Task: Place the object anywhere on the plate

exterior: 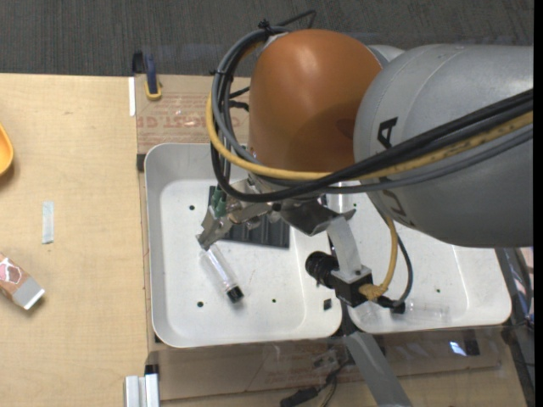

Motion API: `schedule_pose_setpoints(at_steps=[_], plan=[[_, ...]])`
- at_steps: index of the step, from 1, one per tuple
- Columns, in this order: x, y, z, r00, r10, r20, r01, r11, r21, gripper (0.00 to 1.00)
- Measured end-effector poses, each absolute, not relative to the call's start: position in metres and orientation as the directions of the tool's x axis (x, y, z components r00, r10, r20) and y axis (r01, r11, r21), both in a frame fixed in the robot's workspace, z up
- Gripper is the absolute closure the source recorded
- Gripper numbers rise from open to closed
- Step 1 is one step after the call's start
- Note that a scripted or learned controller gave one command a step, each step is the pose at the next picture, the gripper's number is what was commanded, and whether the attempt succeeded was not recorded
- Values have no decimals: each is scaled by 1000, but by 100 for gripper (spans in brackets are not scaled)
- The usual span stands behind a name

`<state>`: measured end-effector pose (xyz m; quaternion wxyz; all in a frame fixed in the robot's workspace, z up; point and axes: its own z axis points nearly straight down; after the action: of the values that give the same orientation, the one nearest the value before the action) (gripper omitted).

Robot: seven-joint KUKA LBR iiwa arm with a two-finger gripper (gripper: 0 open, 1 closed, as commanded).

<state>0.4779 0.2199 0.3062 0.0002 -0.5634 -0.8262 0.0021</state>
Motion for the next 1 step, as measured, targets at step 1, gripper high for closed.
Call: schedule_pose_setpoints(at_steps=[1], plan=[[479, 206, 326, -828, 561, -1, 561, 828, 0, 0]])
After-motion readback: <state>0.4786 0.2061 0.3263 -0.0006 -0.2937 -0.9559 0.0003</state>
